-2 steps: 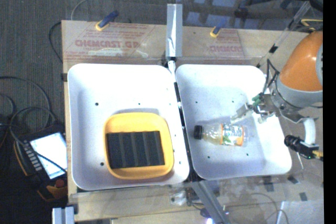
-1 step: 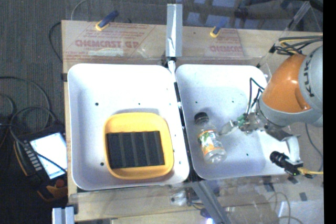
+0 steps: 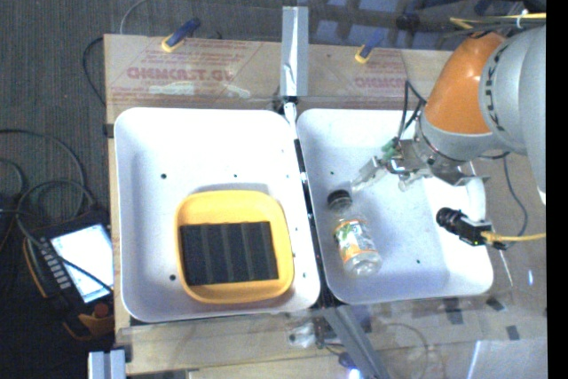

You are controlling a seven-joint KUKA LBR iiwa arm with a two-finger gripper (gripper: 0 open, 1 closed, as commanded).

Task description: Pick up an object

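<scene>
The small bottle point(image 3: 357, 245) lies on its side in the right bin point(image 3: 461, 280), at 7 o'clock from the gripper point(image 3: 371, 174), well apart from it. Jaw state cannot be told. Risk: the rounded bottle may roll from a closing pinch, or the descent may strike the dark cap point(image 3: 338, 199) lying between them.

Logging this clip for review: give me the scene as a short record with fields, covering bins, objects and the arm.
left bin: holds a yellow tray with a dark ribbed centre
right bin: holds a bottle lying on its side, and a small dark cap just above it
arm: reaches in from the right
gripper: over the right bin, near the cap; nothing seen between its fingers
</scene>
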